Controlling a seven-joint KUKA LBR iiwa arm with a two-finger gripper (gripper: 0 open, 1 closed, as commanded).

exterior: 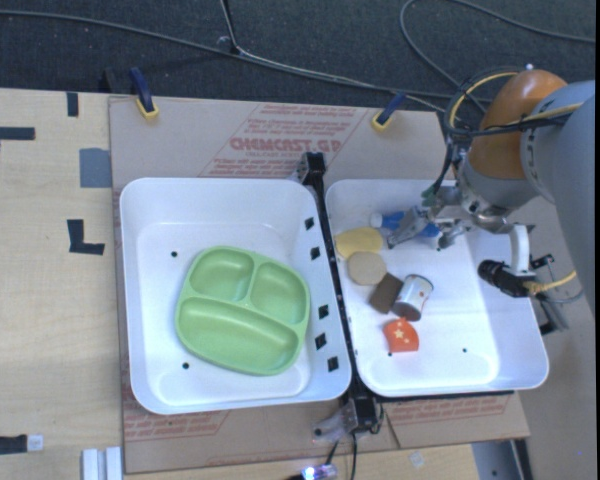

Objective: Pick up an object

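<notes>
Approach step: my end effector [412, 226], its opening impossible to tell, hangs low in the right bin [480, 353] beside a blue object [388, 219]; next, close on it.

**Two bins on the board, bench marked with tape**

Here's the bench [40, 298], pale wood, running across the view. Black tape marks [80, 236] dot its surface out at nine o'clock, with a grey patch [95, 166] up toward ten. A brown cardboard sheet [250, 143] with red print lies flat on the bench, pinned along its far edge by two clamps, one [143, 96] at eleven o'clock, the other [388, 113] at one. On the sheet sit the two white bins, touching at the centre: left bin [145, 268] at nine, right bin [510, 353] at three. A black clip strip [325, 268] runs down the seam between them.
</notes>
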